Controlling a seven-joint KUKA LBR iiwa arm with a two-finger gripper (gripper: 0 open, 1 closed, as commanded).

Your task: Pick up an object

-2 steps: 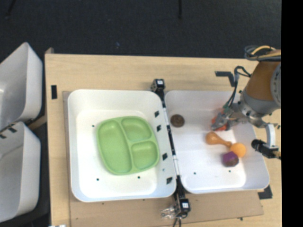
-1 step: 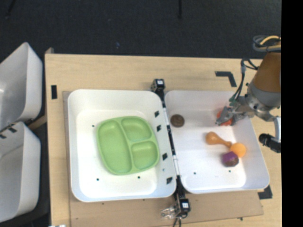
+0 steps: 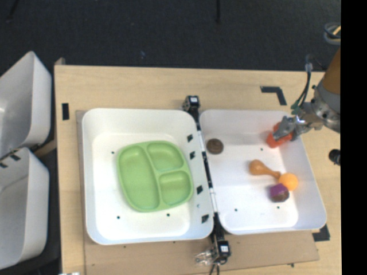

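The right bin holds several small objects. A brown round piece lies near its left wall. An orange drumstick-shaped toy, an orange ball and a purple lump sit toward the right. A red-orange object sits at the bin's upper right, directly at the tip of my grey gripper. The gripper reaches in from the right edge and overlaps that object's top. I cannot make out whether the object is gripped or just lies beneath it.
The left bin holds a green divided plate. A ridge with black clips separates the two bins. White containers stand off the bench's left side. Black brackets mark the bench corners.
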